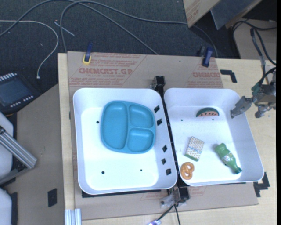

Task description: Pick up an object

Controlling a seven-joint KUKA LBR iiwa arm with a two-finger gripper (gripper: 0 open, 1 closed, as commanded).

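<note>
The right bin (246, 132) holds a watermelon slice (207, 113) near its back wall, a small patterned packet (194, 148) in the middle, a green bottle (227, 158) lying at the front right, and an orange pretzel (187, 170) at the front left. My gripper (250, 110) hangs over the bin's right rim, to the right of the watermelon slice. Its fingers are spread open and nothing sits between them.
A blue divided plate (128, 127) lies in the left bin (88, 154). A black-clipped divider (163, 132) runs between the two bins. Cables trail over the floor behind the bench, and a cardboard box (197, 11) stands at the back.
</note>
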